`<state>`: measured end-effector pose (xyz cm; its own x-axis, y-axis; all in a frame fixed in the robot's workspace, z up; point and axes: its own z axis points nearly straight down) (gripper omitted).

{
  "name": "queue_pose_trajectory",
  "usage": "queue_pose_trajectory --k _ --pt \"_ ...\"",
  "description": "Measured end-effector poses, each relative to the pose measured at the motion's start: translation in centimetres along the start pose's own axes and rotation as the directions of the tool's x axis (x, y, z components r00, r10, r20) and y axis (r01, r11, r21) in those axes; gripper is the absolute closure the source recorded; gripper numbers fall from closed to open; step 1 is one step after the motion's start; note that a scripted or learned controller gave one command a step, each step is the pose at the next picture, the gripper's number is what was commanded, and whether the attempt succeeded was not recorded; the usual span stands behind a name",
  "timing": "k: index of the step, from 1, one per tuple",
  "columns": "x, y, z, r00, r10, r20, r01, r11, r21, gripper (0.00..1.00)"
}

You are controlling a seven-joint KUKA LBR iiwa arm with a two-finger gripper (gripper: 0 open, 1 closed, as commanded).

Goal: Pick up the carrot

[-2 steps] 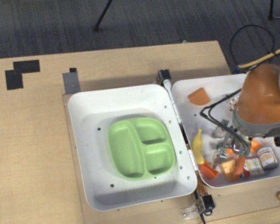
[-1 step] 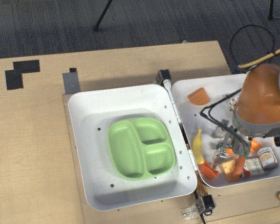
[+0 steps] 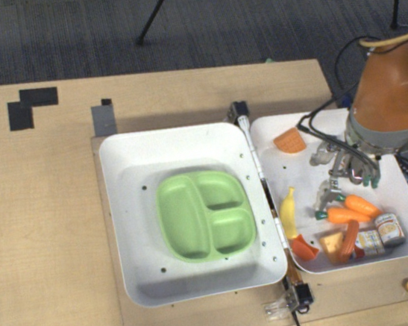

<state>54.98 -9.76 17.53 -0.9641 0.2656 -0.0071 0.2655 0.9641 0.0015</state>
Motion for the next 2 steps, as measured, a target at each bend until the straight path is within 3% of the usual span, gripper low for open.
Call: queue_pose_trajectory --k 1,2 --pt "1.62 -2.17 7.78 0.988 -0.155 -0.002 0.155 0.988 -0.001 0.00" --pt "1.87 -1.58 8.26 0.949 -0.314 0.010 0.314 0.949 -0.001 0.00"
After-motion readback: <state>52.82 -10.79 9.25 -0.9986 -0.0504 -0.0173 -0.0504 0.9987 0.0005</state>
